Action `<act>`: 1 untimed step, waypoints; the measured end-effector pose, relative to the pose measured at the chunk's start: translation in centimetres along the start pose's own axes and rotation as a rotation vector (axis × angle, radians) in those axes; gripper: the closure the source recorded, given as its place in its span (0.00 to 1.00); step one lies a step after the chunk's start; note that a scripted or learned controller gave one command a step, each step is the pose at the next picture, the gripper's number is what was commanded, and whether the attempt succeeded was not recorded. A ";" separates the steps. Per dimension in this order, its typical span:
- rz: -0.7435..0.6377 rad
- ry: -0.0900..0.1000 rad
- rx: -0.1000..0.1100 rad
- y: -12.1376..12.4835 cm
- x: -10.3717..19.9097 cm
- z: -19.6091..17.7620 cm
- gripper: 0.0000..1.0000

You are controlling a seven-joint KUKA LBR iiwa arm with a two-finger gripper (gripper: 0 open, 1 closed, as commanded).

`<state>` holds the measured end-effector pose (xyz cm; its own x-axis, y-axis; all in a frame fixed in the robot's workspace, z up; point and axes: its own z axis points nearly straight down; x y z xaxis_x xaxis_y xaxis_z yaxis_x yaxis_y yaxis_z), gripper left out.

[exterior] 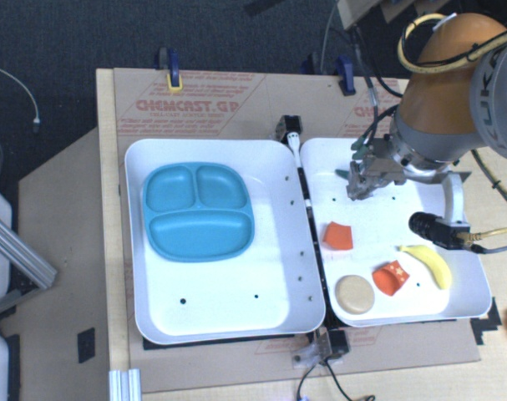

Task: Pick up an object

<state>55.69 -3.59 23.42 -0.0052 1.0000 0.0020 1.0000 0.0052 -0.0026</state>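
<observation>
Two shallow white bins sit side by side on the desk (236, 98). The left bin (274, 249) holds a blue sectioned plate (199, 210), lying flat in its upper half.

The right bin (320, 161) holds four items, all in its lower half: an orange block (338, 236) near the bin's left wall; a round tan disc (354, 294) at the front edge; a red crumpled piece (391, 277) just beside the disc; and a banana (431, 264) to the right, near a black fitting (433, 228) on the arm.

The gripper (363, 182) hangs over the bin's upper part, well apart from all four items. Whether the fingers are spread or pressed together cannot be told at this angle. Nothing is seen between them.
</observation>
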 end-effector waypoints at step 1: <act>-0.001 0.000 -0.001 -0.2 6.3 -0.1 1.00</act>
<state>55.49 2.73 23.56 -0.0067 1.0000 0.0020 1.0000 0.0067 -0.0013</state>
